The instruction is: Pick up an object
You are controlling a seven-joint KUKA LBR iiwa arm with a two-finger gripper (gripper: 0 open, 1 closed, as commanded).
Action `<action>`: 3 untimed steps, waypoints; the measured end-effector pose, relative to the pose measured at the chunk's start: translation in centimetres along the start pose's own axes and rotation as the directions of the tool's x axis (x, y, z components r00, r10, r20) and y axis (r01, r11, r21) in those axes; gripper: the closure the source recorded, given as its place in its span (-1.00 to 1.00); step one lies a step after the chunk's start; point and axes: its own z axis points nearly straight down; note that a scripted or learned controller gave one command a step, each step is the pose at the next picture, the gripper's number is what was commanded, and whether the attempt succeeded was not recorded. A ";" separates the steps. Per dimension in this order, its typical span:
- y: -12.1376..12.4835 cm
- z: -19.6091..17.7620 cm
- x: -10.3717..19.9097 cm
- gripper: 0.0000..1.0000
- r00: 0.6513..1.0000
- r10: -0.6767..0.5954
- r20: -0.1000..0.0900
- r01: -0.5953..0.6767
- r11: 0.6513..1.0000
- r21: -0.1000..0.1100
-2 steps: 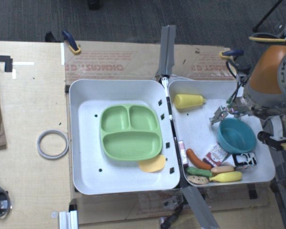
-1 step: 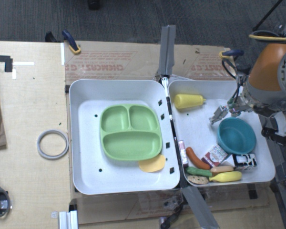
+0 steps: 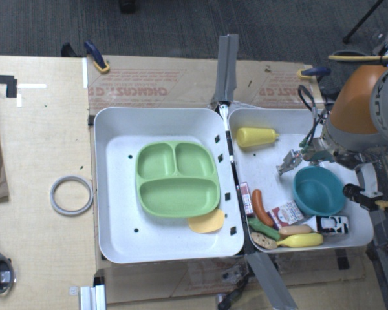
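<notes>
My gripper (image 3: 290, 163) hangs over the right bin (image 3: 271, 118), above a bare patch of floor between a yellow cone-shaped toy (image 3: 255, 136) and a teal bowl (image 3: 318, 190). Nothing shows in its grasp. Along the bin's front lie a red hot dog (image 3: 258, 207), a yellow banana (image 3: 302, 240), a green vegetable (image 3: 261, 226), a red-and-white packet (image 3: 286, 213) and a small black-and-white carton (image 3: 334, 224). The left bin (image 3: 110, 173) holds a green divided plate (image 3: 177, 179) with a yellow disc (image 3: 206, 222) at its front edge.
The grey arm with its orange band (image 3: 359, 105) reaches in over the right bin's far right corner. A grey ring (image 3: 72, 195) lies on the bench to the left of the bins. A grey post (image 3: 227, 66) rises behind the divide between the bins.
</notes>
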 end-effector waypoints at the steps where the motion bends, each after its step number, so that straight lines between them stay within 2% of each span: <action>1: 6.8 0.1 -1.3 -1.00 0.989 0.146 0.001 -0.146 0.989 0.005; 2: 6.9 -9.1 -3.6 -1.00 1.000 0.016 0.002 -0.016 1.000 0.001; 3: -1.3 0.1 -0.7 -1.00 0.995 -0.099 -0.001 0.099 0.995 0.003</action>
